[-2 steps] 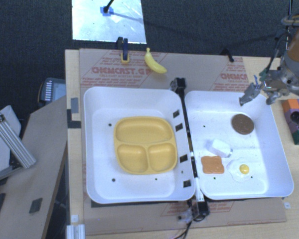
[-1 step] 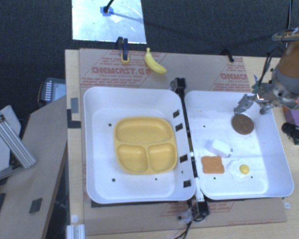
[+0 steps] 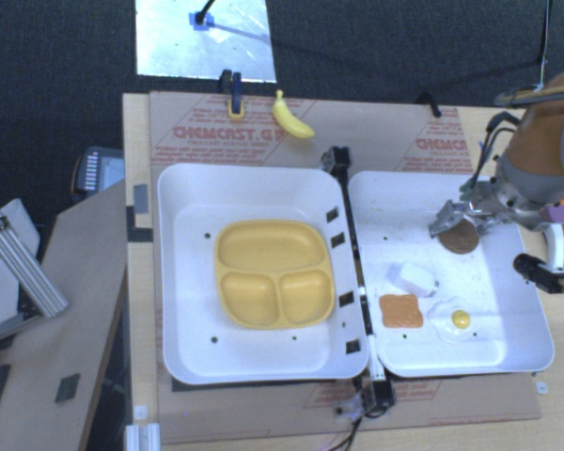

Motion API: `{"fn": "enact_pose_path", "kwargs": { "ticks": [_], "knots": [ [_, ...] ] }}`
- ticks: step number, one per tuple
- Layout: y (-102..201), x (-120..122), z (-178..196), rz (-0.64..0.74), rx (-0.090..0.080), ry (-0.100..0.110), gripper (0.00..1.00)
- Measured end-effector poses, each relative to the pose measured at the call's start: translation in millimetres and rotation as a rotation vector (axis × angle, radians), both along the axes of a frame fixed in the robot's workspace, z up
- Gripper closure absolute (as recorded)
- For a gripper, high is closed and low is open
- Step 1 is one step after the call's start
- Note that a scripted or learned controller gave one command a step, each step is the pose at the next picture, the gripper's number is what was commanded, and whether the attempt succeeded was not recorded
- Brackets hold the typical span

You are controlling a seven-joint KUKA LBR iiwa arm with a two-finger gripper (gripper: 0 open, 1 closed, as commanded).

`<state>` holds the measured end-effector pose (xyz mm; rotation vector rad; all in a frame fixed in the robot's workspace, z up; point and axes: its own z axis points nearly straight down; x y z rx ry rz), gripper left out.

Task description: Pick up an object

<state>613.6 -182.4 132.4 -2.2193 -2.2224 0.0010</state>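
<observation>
In the right bin (image 3: 508, 346) lie a round brown patty (image 3: 460, 239), a small white piece (image 3: 416, 276), an orange toast-like square (image 3: 400, 311) and a fried egg (image 3: 459, 321). My gripper (image 3: 457, 219) hangs at the far right of the bin, its metal fingertips right at the upper edge of the brown patty. Nothing visibly sits between the fingers, and the arm's grey wrist and orange band (image 3: 545, 130) rise behind it.
The left bin (image 3: 183, 252) holds a yellow three-part plate (image 3: 271, 272). A yellow banana (image 3: 291, 118) and a clamp (image 3: 234, 94) lie on the cardboard behind the bins. A black divider strip (image 3: 350, 252) runs between the bins.
</observation>
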Motion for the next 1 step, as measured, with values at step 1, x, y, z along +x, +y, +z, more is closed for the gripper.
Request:
{"fn": "enact_pose_path", "kwargs": {
  "ticks": [1],
  "knots": [
    [-0.1,1.5,-48.0,0.0,-0.003,-0.005,0.0]
  ]
}}
